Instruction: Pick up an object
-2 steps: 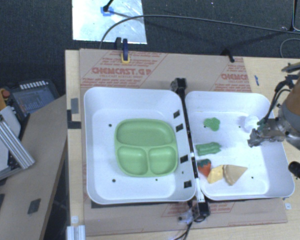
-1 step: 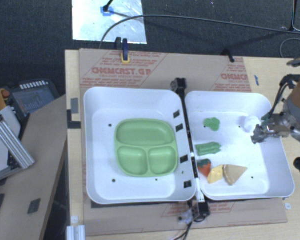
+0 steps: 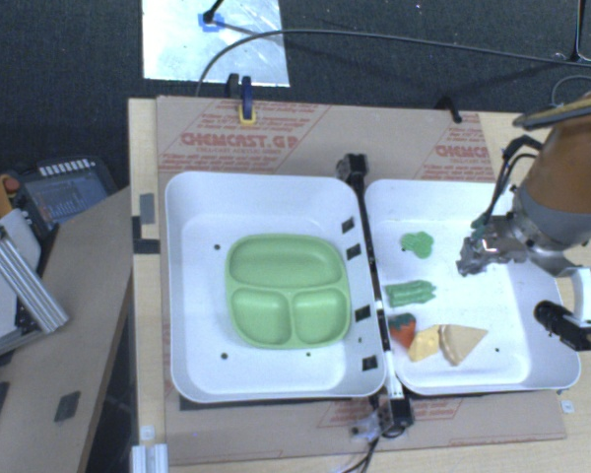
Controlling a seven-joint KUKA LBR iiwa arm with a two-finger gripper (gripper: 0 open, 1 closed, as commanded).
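Observation:
The right bin (image 3: 532, 363) holds several toy foods. A small green leafy piece (image 3: 417, 243) lies near its upper middle, and a green pod-like piece (image 3: 411, 291) lies below it by the left wall. Along the front sit a red and orange piece (image 3: 402, 329), a yellow wedge (image 3: 426, 344) and a tan wedge (image 3: 462, 341). My gripper (image 3: 476, 257) hangs over the right bin, to the right of the leafy piece and apart from it. I see nothing held in it.
A green divided plate (image 3: 286, 290) lies in the middle of the left bin (image 3: 197, 264). A black divider with clips (image 3: 366, 264) runs between the bins. Cardboard lies under both bins, and a grey pendant (image 3: 64, 193) sits at far left.

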